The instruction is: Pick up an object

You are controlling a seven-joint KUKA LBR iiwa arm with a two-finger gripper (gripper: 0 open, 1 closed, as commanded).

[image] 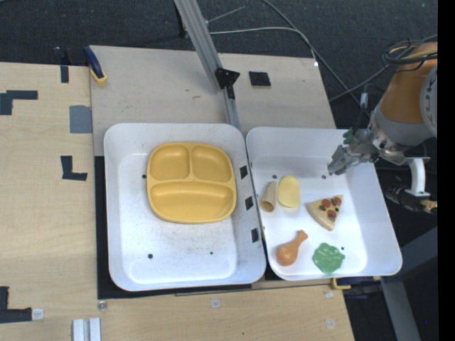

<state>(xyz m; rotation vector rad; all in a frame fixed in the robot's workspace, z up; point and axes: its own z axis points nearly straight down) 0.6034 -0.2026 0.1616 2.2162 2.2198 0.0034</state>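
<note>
The right bin (370, 190) holds a pale yellow rounded piece (288, 192), a tan cone-like piece (269, 197), a pizza slice (326, 211), an orange chicken drumstick (291, 249) and a green leafy piece (328, 258). My gripper (340, 162) hangs over the far right part of this bin, above and to the right of the pizza slice. It is dark and small in the view, and I see nothing held in it.
The left bin (121, 190) carries a yellow divided plate (191, 182). A metal pole (202, 34) slants in from the top, ending near the gap between the bins. Cables run across the dark floor behind the bench.
</note>
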